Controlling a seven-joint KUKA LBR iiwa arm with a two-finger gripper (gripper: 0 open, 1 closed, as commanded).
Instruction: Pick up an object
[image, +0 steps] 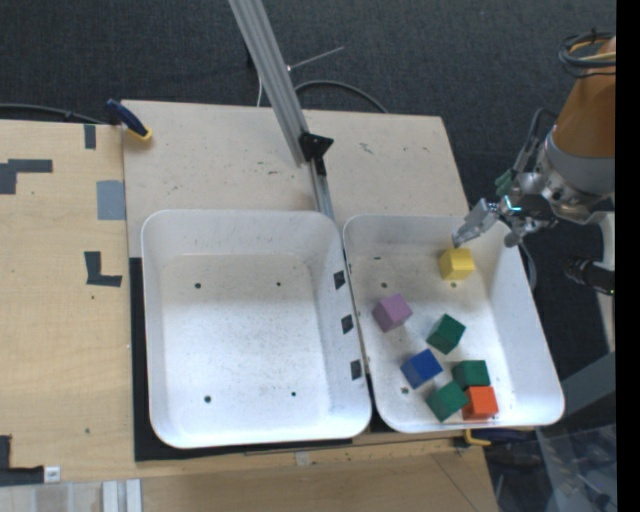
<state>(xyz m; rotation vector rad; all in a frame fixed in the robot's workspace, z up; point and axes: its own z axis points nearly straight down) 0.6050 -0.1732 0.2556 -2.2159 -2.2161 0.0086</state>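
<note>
The metal two-finger gripper (487, 222) hangs at the upper right of the frame, just above the small yellow block (456, 264) in the right white plastic bin (530, 330). Its fingers look apart and hold nothing. A descent so near the bin wall may push the block aside.

Six blocks (446, 332) lie in the right bin (530, 330); my gripper (490, 222) hangs over its far edge, just behind one block.
</note>
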